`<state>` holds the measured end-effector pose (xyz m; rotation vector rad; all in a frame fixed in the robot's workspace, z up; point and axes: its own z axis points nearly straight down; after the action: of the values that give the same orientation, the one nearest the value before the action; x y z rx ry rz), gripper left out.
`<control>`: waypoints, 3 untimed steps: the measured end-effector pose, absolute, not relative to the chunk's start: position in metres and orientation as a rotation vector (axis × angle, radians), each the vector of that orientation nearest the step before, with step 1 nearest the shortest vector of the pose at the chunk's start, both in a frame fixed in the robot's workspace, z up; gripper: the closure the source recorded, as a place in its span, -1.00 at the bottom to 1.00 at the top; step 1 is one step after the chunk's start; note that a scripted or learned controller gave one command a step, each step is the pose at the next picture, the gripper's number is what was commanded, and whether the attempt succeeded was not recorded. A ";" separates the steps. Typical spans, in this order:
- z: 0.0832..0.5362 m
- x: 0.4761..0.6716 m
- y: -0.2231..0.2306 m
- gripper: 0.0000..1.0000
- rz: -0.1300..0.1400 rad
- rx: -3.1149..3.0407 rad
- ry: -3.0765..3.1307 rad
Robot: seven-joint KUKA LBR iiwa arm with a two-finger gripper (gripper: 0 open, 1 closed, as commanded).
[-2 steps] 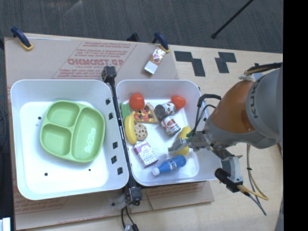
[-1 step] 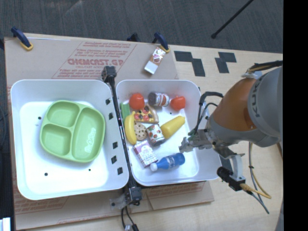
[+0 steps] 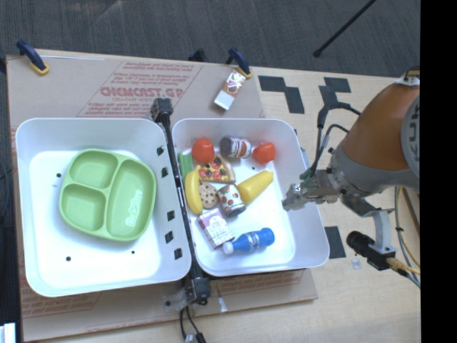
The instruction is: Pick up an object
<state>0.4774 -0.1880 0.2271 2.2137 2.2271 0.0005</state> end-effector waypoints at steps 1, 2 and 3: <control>0.204 0.476 -0.211 1.00 -0.004 2.217 2.230; 0.217 0.477 -0.211 1.00 0.000 2.214 2.227; 0.283 0.477 -0.212 1.00 0.001 2.212 2.226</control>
<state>0.4774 -0.2116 0.2828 2.2123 2.2255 0.0006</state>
